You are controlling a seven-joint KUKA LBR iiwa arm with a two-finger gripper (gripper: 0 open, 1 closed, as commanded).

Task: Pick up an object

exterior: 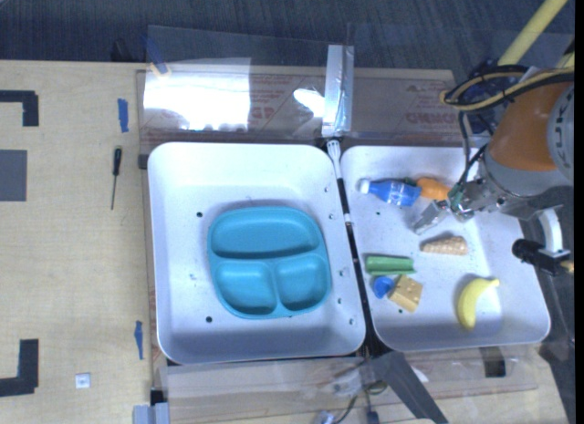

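Here, gripper [436, 212]: low in right white bin [529, 326], beside small blue plastic bottle [394, 192].
Jaws: cannot tell.

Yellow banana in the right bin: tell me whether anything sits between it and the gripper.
The tan cone-shaped pastry lies roughly between the gripper and the yellow banana, slightly toward the bin's middle. White bin floor surrounds the banana itself, so a descent from above looks unobstructed.
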